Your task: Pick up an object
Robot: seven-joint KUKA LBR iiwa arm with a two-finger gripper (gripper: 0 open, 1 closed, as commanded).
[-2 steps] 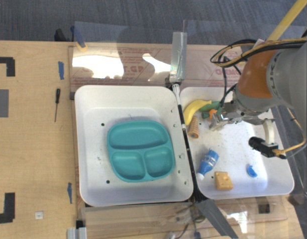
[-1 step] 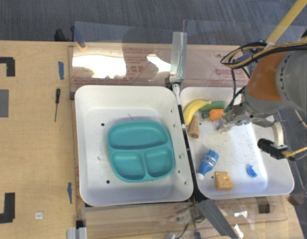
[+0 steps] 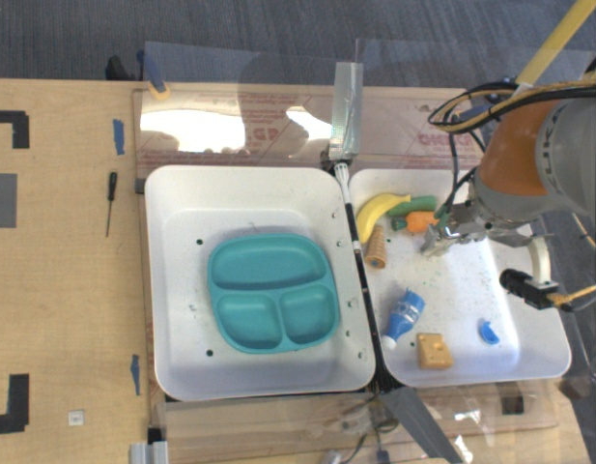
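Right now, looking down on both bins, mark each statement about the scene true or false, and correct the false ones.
1. The teal tray lies in the left bin. True.
2. The banana lies in the left bin. False: it is in the right bin, at its far left corner.
3. The gripper is over the right bin, near the carrot. True.
4. The blue tube sits on the tray. False: it lies on the right bin's floor.
5. The tray has three compartments. True.
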